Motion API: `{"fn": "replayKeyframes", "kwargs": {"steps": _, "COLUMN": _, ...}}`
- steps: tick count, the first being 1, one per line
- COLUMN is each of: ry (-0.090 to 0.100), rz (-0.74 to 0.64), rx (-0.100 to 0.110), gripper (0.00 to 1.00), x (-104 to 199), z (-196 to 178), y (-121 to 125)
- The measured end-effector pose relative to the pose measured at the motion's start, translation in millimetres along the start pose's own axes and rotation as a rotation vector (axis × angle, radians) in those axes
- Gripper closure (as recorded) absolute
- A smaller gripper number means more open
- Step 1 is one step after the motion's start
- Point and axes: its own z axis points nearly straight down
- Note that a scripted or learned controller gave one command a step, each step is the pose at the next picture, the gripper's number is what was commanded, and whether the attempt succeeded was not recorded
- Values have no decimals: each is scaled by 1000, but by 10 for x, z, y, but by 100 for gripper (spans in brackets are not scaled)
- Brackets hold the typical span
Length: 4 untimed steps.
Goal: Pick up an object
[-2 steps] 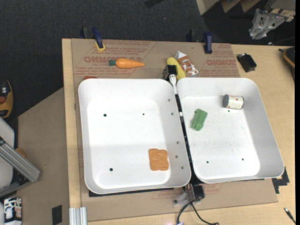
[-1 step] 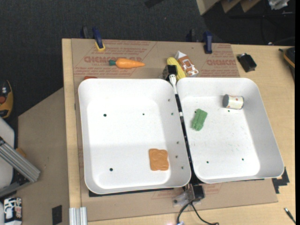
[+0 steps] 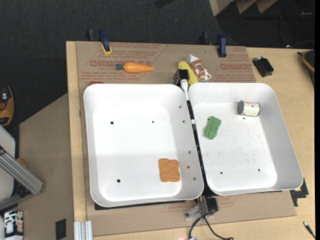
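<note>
The left bin [image 3: 100, 104] holds an orange waffle-like square [image 3: 169, 170] near its front right corner. In the right bin [image 3: 280, 124] lie a green ridged piece [image 3: 213, 127] near the left wall and a small cream cylinder with a grey cap [image 3: 248, 108] toward the back.
Behind the bins on the cardboard lie a toy carrot [image 3: 135, 68], a yellow banana-like toy [image 3: 186, 72] and a small brown-and-white packet [image 3: 199, 70]. Two blue clamps [image 3: 105, 42] [image 3: 221, 45] hold the board's far edge. A black block [image 3: 263, 66] sits at the back right. Cables [image 3: 205, 211] lie at the front.
</note>
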Motion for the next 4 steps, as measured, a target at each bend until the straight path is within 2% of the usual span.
{"fn": "replayKeyframes", "kwargs": {"steps": 1, "ry": 1, "rz": -2, "rx": 0, "gripper": 100, "x": -481, "z": 2, "y": -388}}
{"fn": "replayKeyframes", "kwargs": {"steps": 2, "ry": 0, "rz": -10, "rx": -5, "gripper": 100, "x": -433, "z": 18, "y": 65}}
{"fn": "replayKeyframes", "kwargs": {"steps": 3, "ry": 4, "rz": -12, "rx": -2, "gripper": 100, "x": 63, "z": -8, "y": -397}}
{"fn": "replayKeyframes", "kwargs": {"steps": 4, "ry": 0, "rz": 0, "rx": -4, "gripper": 100, "x": -321, "z": -15, "y": -1518}}
